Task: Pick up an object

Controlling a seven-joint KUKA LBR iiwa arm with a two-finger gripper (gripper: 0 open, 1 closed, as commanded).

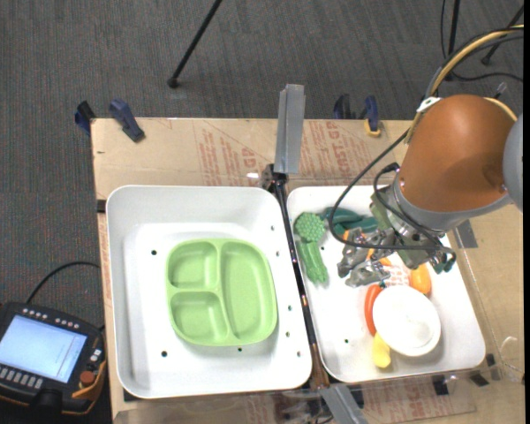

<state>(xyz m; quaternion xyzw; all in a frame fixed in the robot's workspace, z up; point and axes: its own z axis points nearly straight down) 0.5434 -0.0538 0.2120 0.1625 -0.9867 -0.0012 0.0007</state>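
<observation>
- Bench: a cardboard-faced top that carries two shallow white bins side by side, so objects can be lifted from one and the other kept as a separate area.
- Left bin: holds a green divided plate lying flat near its centre, well apart from the arm.
- Right bin: holds the loose candidates for the pick. A green broccoli-like toy lies along its left wall; a white bowl sits toward its near edge, with a red-orange piece touching the bowl's left side and a yellow piece just below it; an orange piece lies beside the gripper.
- Gripper: hangs low over the middle of the right bin, beneath the orange wrist band, probably placed there because the clutter is densest at that spot. Whether its fingers are wide, narrow or closed on something cannot be told; metal parts and toys overlap.
- Judgement: no object is visibly lifted, so the pick appears not yet done.
</observation>
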